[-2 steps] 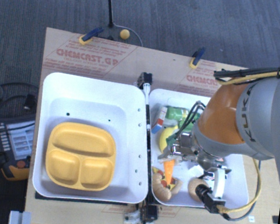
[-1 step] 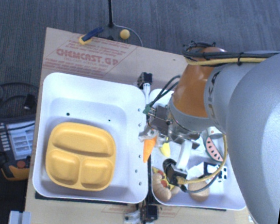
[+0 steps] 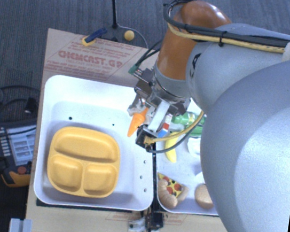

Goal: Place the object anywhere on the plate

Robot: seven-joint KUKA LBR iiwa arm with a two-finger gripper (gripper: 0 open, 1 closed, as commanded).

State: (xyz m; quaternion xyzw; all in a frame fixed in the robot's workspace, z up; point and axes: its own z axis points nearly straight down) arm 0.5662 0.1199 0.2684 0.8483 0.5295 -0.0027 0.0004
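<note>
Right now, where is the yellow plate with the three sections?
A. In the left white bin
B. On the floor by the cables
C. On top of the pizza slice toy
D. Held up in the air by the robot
A: the yellow plate lies flat on the floor of the left white bin, to the left of the gripper.

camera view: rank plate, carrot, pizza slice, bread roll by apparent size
1. plate, by far the largest
2. carrot, sits higher at the end effector, so nearness may inflate it
3. pizza slice and bread roll look alike

The gripper (image 3: 139,118) holds an orange carrot (image 3: 134,123) above the left bin (image 3: 52,88), beyond the yellow plate (image 3: 83,161).
</note>
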